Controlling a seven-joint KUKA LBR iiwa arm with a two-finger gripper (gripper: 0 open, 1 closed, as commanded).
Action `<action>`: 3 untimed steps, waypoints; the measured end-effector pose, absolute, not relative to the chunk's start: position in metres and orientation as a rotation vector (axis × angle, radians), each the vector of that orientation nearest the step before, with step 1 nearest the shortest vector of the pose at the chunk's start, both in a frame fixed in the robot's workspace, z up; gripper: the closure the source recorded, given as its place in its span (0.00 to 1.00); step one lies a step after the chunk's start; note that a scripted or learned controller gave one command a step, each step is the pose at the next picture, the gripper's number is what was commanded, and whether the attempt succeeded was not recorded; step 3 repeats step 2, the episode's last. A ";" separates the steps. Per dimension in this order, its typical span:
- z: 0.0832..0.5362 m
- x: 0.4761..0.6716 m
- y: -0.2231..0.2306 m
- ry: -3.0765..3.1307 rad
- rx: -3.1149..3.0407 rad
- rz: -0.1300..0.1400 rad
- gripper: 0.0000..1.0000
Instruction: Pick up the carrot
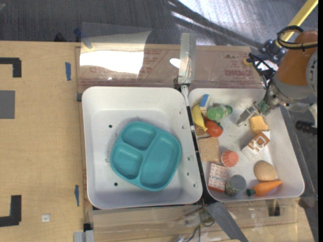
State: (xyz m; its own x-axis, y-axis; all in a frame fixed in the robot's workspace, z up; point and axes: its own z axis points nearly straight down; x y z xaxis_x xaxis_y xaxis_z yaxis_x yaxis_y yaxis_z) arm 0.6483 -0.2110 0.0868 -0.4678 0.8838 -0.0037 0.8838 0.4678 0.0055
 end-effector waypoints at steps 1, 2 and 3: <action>0.087 0.636 -0.193 2.690 1.615 0.002 0.00; 0.088 0.622 -0.223 2.714 1.573 0.004 0.00; 0.088 0.622 -0.223 2.714 1.573 0.004 0.00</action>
